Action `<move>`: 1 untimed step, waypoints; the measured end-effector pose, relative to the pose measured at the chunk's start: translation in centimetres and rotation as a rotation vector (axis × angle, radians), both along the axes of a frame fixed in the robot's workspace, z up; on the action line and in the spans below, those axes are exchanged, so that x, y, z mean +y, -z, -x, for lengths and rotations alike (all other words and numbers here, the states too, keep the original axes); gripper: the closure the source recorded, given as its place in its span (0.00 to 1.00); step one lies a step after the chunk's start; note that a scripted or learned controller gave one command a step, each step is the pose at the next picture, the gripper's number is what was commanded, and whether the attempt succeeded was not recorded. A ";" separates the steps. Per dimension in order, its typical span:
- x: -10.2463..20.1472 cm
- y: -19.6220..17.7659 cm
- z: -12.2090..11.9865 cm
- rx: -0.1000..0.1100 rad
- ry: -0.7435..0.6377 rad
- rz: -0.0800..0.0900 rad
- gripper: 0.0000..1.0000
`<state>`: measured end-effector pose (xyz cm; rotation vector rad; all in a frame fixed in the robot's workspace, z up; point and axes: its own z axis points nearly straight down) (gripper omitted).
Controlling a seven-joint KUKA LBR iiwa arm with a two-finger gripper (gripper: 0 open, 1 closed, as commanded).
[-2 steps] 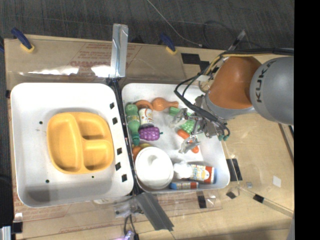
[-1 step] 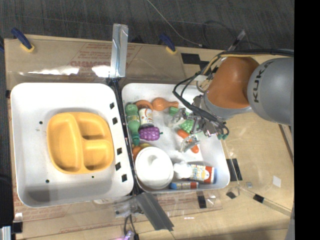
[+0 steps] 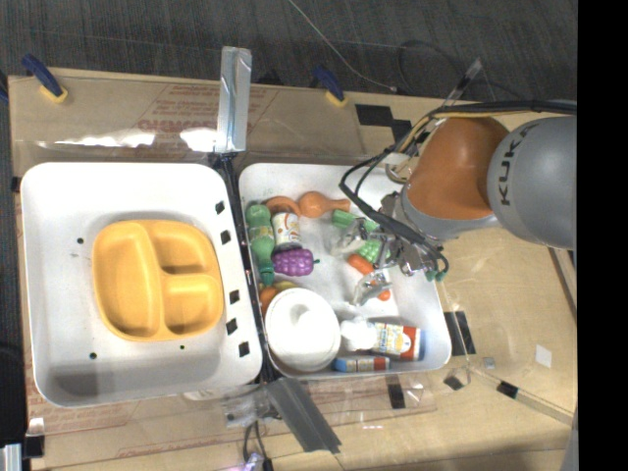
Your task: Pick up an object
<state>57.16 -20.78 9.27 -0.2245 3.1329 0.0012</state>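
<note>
Pincer (image 3: 376, 285) low in right bin (image 3: 432, 307), beside purple grapes (image 3: 292, 260).

Right bin (image 3: 257, 180) is holding the clutter: purple grapes (image 3: 292, 260) sitting mid-bin, white bowl (image 3: 302, 330) lying at the front, white bottle (image 3: 385, 339) lying on its side beside it, orange gourd (image 3: 320, 203) resting near the back wall.

right bin (image 3: 432, 307) crowded; left bin (image 3: 59, 292) open around yellow tray (image 3: 157, 278).
</note>
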 end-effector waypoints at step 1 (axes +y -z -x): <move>0.2 -1.1 -0.2 -0.004 -0.006 0.001 1.00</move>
